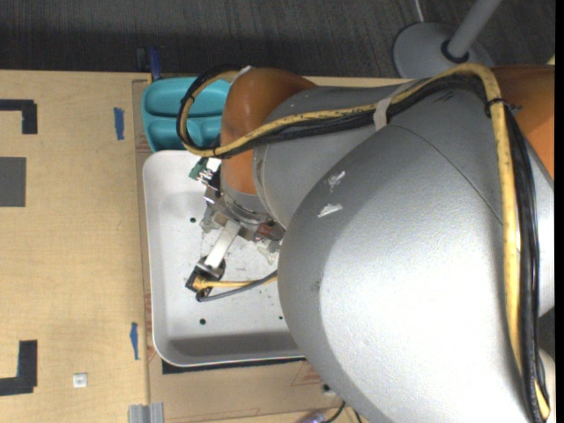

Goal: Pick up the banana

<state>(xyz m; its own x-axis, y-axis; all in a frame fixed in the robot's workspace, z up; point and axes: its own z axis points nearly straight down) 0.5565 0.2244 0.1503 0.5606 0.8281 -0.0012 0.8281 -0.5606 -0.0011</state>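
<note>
White bin [167, 236], teal object [172, 113] just beyond

Glossy white, probably plastic bin [172, 236]; smooth matt grey arm [414, 263]; matt cardboard-like bench [70, 263].

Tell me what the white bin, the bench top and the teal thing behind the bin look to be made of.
White bin: probably moulded plastic, smooth and slightly glossy, with rounded corners and a soft sheen. Bench top: looks like cardboard or light wood board, matte tan, with blue tape marks. Teal thing: likely plastic or foam, judging by its even colour and rounded edges; the arm partly hides it, so this stays open.
</note>
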